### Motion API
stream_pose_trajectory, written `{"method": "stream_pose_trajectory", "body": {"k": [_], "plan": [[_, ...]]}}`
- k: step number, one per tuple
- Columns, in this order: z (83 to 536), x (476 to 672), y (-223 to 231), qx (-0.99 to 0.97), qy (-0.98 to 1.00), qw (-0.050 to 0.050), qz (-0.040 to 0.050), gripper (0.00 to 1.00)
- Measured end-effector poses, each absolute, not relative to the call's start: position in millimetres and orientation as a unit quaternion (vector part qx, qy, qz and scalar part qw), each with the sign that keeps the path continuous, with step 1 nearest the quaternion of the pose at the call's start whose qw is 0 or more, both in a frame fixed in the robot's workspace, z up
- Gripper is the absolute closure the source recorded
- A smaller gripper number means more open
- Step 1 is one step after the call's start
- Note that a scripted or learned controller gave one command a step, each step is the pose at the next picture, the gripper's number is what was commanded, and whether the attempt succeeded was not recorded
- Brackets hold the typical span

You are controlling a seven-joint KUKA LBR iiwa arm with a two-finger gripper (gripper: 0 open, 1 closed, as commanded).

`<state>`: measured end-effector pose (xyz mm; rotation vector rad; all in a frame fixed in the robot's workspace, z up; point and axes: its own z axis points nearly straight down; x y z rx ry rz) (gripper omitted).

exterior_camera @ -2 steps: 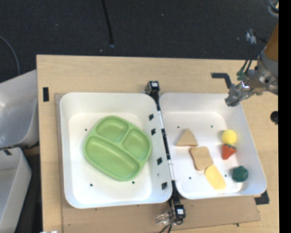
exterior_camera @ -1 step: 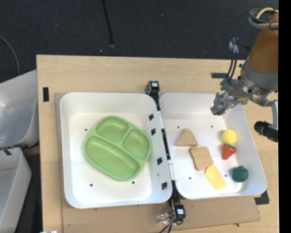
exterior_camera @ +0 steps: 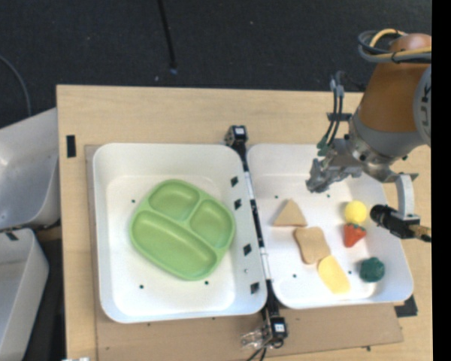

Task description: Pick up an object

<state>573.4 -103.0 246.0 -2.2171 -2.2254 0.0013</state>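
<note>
The right bin [exterior_camera: 286, 164] holds several small objects: a tan triangular wedge [exterior_camera: 289, 215], a tan toast-shaped piece [exterior_camera: 311, 244], a yellow oblong piece [exterior_camera: 333, 274], a yellow ball [exterior_camera: 355, 213], a red strawberry-like piece [exterior_camera: 352, 235] and a dark green lump [exterior_camera: 372, 269]. My gripper [exterior_camera: 319, 180] hangs over the upper middle of this bin, above and right of the wedge and left of the yellow ball. Nothing shows between its fingertips.
A green divided plate [exterior_camera: 182, 228] lies in the left bin [exterior_camera: 109, 201]. A clamp ridge [exterior_camera: 249, 216] runs between the two bins. The arm's grey and orange body [exterior_camera: 391, 104] overhangs the right bin's far right corner. A white container [exterior_camera: 15, 171] stands left of the bench.
</note>
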Motion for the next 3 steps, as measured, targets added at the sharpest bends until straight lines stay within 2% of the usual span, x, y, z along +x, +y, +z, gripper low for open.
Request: {"method": "stream_pose_trajectory", "body": {"k": [1,2,3], "plan": [[236.7,556.0,-61.5,-0.706,-0.708,0.000,0.0004,1.00],[239.3,529.0,-15.1,-0.705,-0.709,0.001,-0.0002,1.00],[240.6,518.8,46.8,-0.704,-0.710,0.001,-0.0006,1.00]]}}
